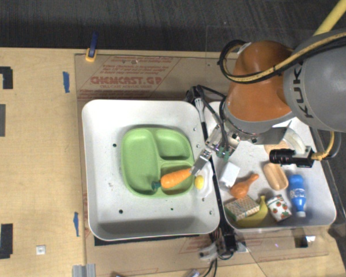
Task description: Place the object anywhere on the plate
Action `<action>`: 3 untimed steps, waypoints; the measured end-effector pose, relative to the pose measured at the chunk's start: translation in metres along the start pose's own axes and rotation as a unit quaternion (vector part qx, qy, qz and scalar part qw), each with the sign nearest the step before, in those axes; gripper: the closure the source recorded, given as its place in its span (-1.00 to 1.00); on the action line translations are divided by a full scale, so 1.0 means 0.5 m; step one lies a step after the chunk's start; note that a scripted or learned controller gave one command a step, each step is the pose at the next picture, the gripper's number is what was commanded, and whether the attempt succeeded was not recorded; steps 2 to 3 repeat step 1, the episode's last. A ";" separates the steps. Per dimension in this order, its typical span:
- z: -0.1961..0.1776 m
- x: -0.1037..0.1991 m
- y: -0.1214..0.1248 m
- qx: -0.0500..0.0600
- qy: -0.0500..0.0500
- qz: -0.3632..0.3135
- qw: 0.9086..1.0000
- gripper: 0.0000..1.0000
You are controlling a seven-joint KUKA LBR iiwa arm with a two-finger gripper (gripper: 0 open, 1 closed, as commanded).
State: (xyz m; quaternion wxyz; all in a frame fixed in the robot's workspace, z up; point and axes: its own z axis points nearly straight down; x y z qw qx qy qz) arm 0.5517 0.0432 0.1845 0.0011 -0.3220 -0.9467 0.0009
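Note:
A green divided plate [144, 160] lies in the left white bin [104, 172]. An orange toy carrot [175, 179] with a green stub rests in the plate's lower right compartment. A small yellow piece [199, 182] sits just right of the plate's rim. My gripper [203, 159] hangs over the plate's right edge, just above and right of the carrot. Its metal fingers [199, 163] point down-left toward the carrot. Nothing shows between them.
The right bin [326, 203] holds a chicken leg toy [243, 184], a bread roll [275, 176], a blue bottle [297, 193], a printed cube [278, 208] and a banana with a sandwich piece [247, 210]. The arm's orange band [259, 82] looms above that bin.

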 end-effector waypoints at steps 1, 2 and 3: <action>-0.001 0.002 0.003 -0.001 0.000 -0.001 1.000 -1.00; -0.001 0.002 0.003 -0.001 0.000 -0.001 1.000 -1.00; -0.001 0.002 0.003 -0.001 0.000 -0.001 1.000 -1.00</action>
